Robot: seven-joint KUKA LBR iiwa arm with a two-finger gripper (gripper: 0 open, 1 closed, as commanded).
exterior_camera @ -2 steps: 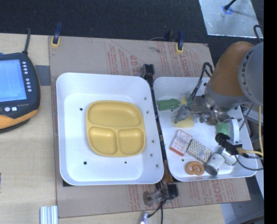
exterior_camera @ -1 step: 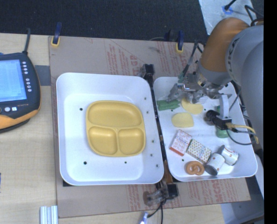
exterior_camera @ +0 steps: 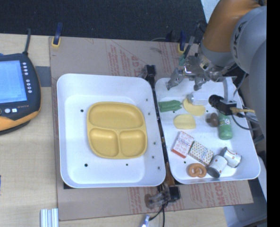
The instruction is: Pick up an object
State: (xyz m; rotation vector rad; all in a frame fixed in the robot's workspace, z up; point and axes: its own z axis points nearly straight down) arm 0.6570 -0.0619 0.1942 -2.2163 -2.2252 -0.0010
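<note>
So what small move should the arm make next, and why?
Probably lower straight down. The gripper hovers open at the far end of the right bin, nothing between its fingers, and a pale yellow piece lies just beneath it, beside the green piece.

The worktop (exterior_camera: 21,174) is viewed from one fixed camera above, angled downward. Both white bins (exterior_camera: 66,126) are framed fully, at moderate range.

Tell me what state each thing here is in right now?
Gripper: open, holding nothing, above the right bin's far end.
Yellow tray: lying flat in the left bin.
Green bottle: lying on its side.
Handheld screen: lit.
</note>
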